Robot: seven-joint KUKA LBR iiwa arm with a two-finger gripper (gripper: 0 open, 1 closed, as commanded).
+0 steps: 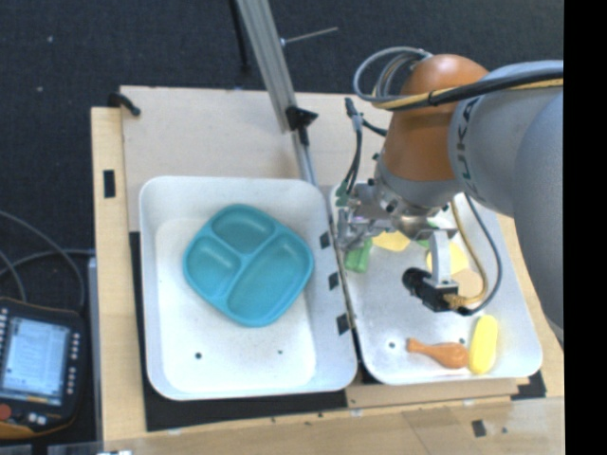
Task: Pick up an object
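Tool (356,240) above green block (358,258), glossy divided teal plate (248,264)

The light is bright and even. It seems to come from above. The white bins (161,254) shine but do not glare. The arm (493,131) throws a soft shadow onto the right bin, near its wrist. The floor around the bench is dark. The whole picture is a little fuzzy and grainy, and small things look soft.
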